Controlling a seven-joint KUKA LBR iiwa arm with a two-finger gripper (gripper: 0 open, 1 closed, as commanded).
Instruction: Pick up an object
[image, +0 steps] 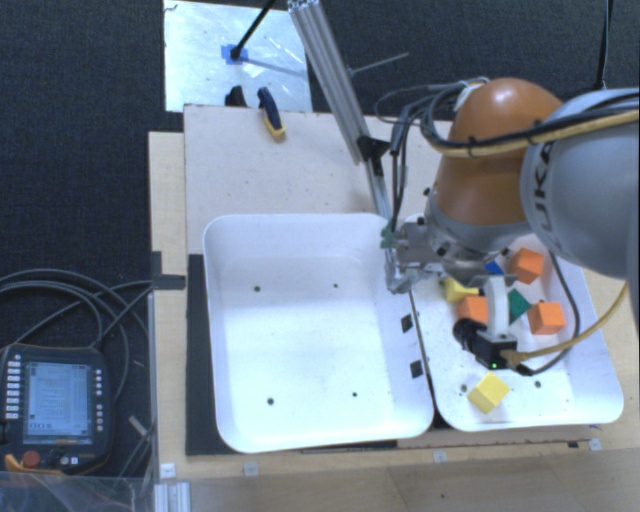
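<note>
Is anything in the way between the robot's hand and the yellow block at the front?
Nothing visible. The gripper sits at the right bin's left edge, and bare white floor lies between it and the yellow block.

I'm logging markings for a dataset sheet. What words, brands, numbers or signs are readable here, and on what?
"UK": dark letters, seemingly part of a cut-off brand mark, on the grey arm link.
Teach pendant: its screen and button markings are too small and blurred to read.
Nothing else legible.
</note>
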